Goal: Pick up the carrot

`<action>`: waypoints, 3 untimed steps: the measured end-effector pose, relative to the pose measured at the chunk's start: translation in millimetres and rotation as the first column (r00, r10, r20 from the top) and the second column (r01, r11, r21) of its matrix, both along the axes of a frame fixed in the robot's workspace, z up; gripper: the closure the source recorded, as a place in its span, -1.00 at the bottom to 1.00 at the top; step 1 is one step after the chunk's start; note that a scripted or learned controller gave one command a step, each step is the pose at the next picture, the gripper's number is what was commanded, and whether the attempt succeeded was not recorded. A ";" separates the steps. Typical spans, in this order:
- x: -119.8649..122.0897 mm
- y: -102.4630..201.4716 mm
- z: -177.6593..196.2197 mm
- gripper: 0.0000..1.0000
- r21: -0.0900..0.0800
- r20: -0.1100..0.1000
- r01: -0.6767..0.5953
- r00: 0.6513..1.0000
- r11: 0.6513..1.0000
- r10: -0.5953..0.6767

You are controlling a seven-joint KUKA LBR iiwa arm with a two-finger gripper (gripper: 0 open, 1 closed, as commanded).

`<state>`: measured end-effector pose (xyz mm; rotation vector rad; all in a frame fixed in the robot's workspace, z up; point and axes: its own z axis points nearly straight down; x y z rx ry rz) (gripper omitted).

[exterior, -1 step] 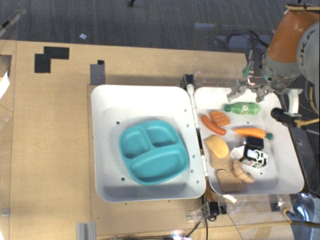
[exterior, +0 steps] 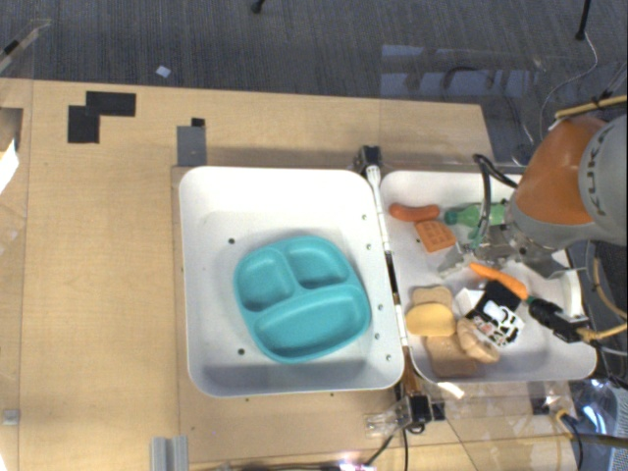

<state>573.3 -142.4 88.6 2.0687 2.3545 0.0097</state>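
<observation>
The camera view looks down on a tan wooden bench (exterior: pixel 98 292) bearing two shallow white bins side by side. The left bin (exterior: pixel 211 224) holds a teal plate (exterior: pixel 301 298) with three compartments, lying a little tilted near the bin's middle. The right bin (exterior: pixel 559 361) holds a cluster of toy foods. Near its upper left lies an orange-red sausage-shaped piece (exterior: pixel 415 211), and just below it an orange waffled cracker-like square (exterior: pixel 435 234). A green item (exterior: pixel 466 214) sits to their right, partly hidden by the arm's cables. Lower down, a pale yellow rounded piece (exterior: pixel 430 319) lies against a tan bread-like slab (exterior: pixel 432 297), with another beige lump (exterior: pixel 477 341) and a brown flat piece (exterior: pixel 451 361) toward the bin's front edge. A black-and-white patterned object (exterior: pixel 496 319) rests beside these. The carrot (exterior: pixel 500 281), bright orange and slim, lies slantwise in the middle of the right bin, just above the black-and-white object. The grey arm with its orange band (exterior: pixel 554 180) reaches in from the right, and its gripper (exterior: pixel 491 253) hangs right over the carrot's upper end; whether its hand is spread or pressed together cannot be told from this angle, nor whether it touches the carrot.
</observation>
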 end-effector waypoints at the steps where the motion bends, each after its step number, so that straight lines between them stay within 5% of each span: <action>1: 4.6 2.7 12.9 1.00 -0.001 0.011 -0.005 1.000 1.000 0.005; 2: 4.2 2.6 12.3 -1.00 -0.001 0.010 -0.005 1.000 1.000 0.005; 3: -39.0 -9.8 0.6 -1.00 -0.002 0.006 -0.005 1.000 1.000 0.005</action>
